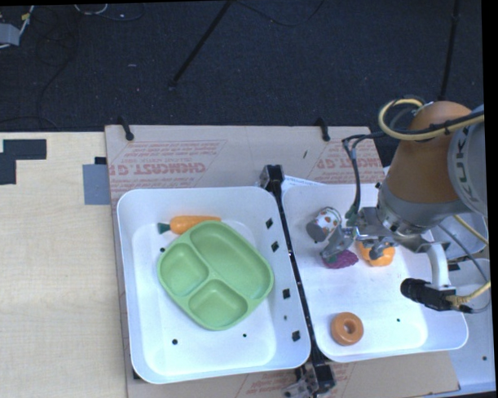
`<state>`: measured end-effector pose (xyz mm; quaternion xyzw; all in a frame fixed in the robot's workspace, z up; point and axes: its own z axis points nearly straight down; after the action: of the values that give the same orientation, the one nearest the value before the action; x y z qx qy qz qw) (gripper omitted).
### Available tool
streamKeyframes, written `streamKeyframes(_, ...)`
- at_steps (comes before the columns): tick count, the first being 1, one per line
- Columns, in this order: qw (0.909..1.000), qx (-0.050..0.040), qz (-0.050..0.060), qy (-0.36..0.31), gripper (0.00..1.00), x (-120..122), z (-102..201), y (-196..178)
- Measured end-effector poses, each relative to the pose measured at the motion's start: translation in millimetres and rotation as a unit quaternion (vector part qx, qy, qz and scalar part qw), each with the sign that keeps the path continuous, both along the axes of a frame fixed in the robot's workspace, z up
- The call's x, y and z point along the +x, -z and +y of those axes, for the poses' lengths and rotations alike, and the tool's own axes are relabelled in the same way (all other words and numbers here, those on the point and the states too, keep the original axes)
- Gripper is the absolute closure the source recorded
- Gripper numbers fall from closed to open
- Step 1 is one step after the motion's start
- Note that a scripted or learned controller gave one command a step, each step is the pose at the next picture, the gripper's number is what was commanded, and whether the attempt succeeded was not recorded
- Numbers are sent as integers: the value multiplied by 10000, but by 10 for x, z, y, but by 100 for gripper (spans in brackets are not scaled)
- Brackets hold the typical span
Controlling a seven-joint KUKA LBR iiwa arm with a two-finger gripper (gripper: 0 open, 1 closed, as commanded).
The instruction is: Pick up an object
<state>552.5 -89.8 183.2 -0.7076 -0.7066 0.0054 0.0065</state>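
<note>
My gripper [335,246] hangs low in the upper middle of the right bin [400,332], reaching in from the arm at the right. A purple object [344,261] lies right under its tip, partly covered by it. Close on the right sits an orange object [378,255], half hidden behind the wrist. A small white and grey object with a red spot [322,224] lies just up-left of the gripper. An orange-brown doughnut [347,328] rests apart near the bin's front. I cannot tell whether the gripper touches the purple object.
The left bin [148,336] holds a green divided plate [215,274] and an orange carrot [193,224] along the plate's far edge. A black divider [288,266] runs between the bins. Cables and a black fitting [428,294] hang by the arm at the right.
</note>
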Motion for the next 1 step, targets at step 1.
streamKeyframes(1,10000,-4,-62,-11,0,30,-1,-69)
